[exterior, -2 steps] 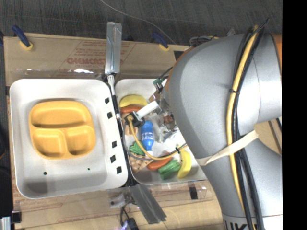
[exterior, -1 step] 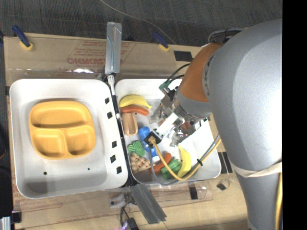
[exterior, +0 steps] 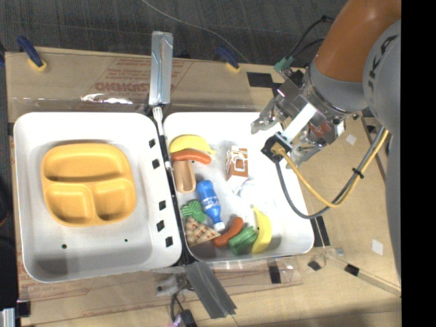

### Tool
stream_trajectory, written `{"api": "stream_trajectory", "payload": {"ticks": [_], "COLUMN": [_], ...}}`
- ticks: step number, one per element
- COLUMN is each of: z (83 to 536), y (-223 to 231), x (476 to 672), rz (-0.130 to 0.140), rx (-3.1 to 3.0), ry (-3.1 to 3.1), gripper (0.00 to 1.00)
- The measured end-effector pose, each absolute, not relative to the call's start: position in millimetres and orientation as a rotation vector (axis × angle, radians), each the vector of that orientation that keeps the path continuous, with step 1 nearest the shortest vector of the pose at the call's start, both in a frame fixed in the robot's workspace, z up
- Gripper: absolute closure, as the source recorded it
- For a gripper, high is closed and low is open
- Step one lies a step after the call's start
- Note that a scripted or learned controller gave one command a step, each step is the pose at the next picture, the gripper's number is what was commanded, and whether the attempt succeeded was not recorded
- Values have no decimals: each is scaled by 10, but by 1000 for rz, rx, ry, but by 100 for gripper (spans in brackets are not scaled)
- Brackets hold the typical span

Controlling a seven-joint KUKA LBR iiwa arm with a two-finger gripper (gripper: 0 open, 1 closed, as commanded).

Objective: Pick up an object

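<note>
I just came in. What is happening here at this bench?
The arm reaches in from the right, and its gripper hangs over the upper right part of the right bin. I see no object held in it. Toy foods lie in that bin, among them a blue bottle, a banana and a small carton. The left bin holds a yellow tray.

Glossy plastic yellow tray (exterior: 87,182); smooth white bins (exterior: 27,251) (plastic).
</note>
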State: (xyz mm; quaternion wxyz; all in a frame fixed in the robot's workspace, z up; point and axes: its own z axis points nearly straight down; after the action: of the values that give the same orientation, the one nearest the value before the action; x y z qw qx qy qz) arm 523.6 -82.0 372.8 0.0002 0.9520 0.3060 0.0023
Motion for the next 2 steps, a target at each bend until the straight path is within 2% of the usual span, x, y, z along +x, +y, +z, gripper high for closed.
{"api": "stream_trajectory", "payload": {"ticks": [1, 2], "z": [2139, 1570], "y": [-1082, -1140], "x": [4789, 4754], "rz": [-21, -9], "rx": [3058, 2879], "ry": [746, 1272], "gripper": [0, 0]}}
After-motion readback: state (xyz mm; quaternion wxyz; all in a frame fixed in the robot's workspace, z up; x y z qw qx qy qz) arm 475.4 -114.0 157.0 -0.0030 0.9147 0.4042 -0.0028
